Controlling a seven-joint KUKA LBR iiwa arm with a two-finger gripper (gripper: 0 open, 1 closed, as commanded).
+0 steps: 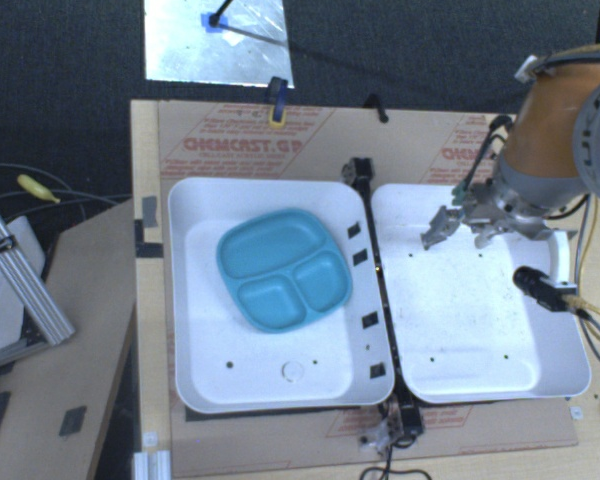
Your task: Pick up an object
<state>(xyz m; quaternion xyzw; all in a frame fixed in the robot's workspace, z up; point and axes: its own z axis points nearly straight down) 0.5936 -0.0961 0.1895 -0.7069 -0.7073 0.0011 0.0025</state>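
Observation:
A blue plate point(280, 268) with three compartments lies flat in the middle of the left white bin point(195, 368). My gripper point(458, 236) hangs over the upper middle of the right white bin point(550, 378), well to the right of the plate and apart from it. Its two fingers point(436, 233) are spread and I see nothing between them. The grey arm with its orange band point(545, 118) comes in from the upper right.
A small pale ring-like mark point(293, 371) sits near the left bin's front wall. A black divider point(372, 278) with clips runs between the bins. A black cable and plug point(540, 288) hang off the wrist over the right bin's right side.

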